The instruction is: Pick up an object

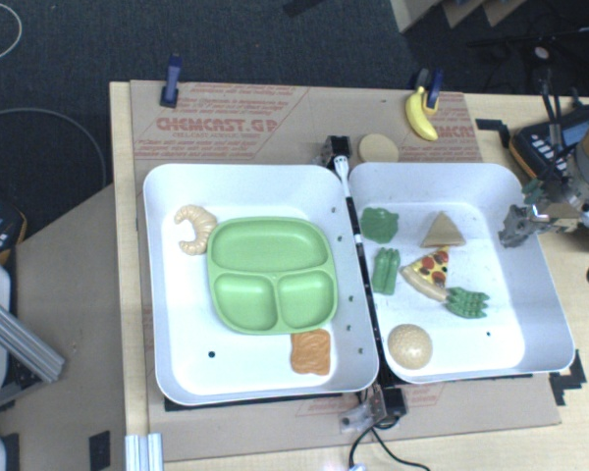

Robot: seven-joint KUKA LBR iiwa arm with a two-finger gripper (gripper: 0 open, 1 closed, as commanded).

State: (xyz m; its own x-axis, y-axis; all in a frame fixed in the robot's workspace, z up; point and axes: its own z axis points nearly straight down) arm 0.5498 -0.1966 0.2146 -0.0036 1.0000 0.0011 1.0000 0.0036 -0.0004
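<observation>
My claw (518, 226) hangs at the right bin's (530, 356) right edge — I cannot tell how it stands. I'm only approaching. The pizza slice (427, 274) lies mid-bin, to the left — next I reach over it and descend.

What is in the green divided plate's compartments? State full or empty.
Empty. All three compartments of the green divided plate show bare green; the croissant and the orange piece lie outside it on the left bin floor.

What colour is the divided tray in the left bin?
Light green; the divided tray shows plainly in the camera view.
</observation>
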